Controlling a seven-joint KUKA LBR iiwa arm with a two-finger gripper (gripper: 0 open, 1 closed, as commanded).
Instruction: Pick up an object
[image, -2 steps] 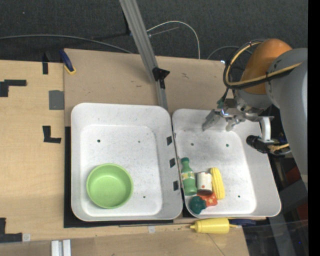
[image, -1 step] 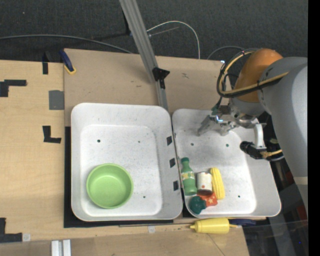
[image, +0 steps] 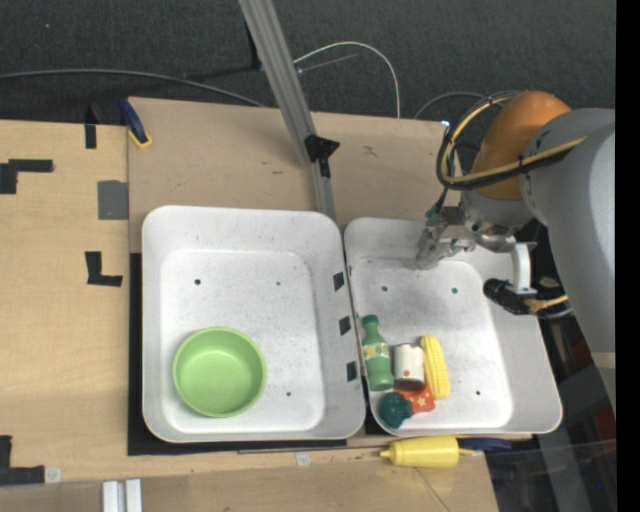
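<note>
i saw the gripper (image: 432, 252) low over the far end of the right bin (image: 470, 400), though i couldn't tell its grip. the green bottle (image: 376, 354), can (image: 408, 361) and corn cob (image: 435, 365) lay clustered at the near end, well apart from it.

The grey KUKA arm reaches in from the right, its bulky link filling the upper right and the orange band (image: 520, 135) sitting just above and to the right of the end effector (image: 432, 250). Black and yellow cables loop around the wrist. The end effector points downward and slightly left; how its tips stand is too small to tell.
</note>
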